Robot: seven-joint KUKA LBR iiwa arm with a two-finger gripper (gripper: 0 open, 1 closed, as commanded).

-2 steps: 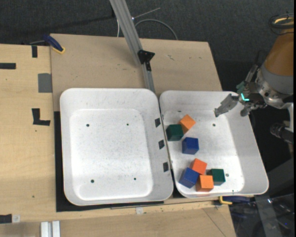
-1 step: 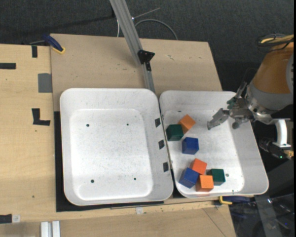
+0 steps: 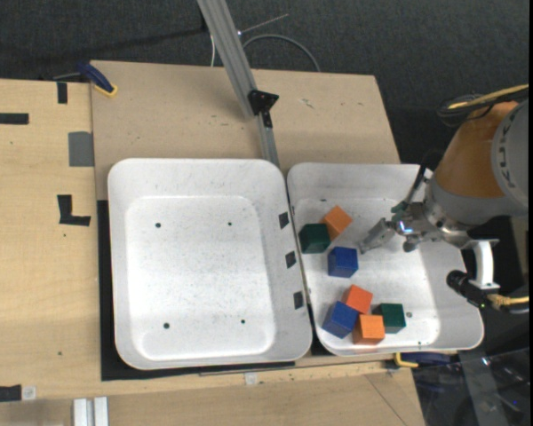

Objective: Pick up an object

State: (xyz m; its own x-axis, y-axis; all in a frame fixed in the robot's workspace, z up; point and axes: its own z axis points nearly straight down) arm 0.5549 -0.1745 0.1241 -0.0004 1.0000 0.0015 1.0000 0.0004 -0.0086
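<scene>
Several small blocks lie in the right bin (image 3: 444, 278). An orange block (image 3: 338, 221) and a dark green block (image 3: 314, 237) sit near its upper left, with a blue block (image 3: 342, 261) just below them. Toward the front edge are an orange block (image 3: 359, 298), a blue block (image 3: 340, 319), another orange block (image 3: 369, 327) and a green block (image 3: 392, 316). My gripper (image 3: 389, 238) hangs over the middle of this bin, right of the blue block, open with nothing between its fingers. One grey finger (image 3: 371, 237) points down-left toward the blue block.
The left bin (image 3: 195, 180) is beside the right one, sharing a raised divider (image 3: 289, 238). A slanted metal pole (image 3: 235, 51) crosses the bench at the back. The grey and orange arm (image 3: 480, 171) covers the right bin's right edge.
</scene>
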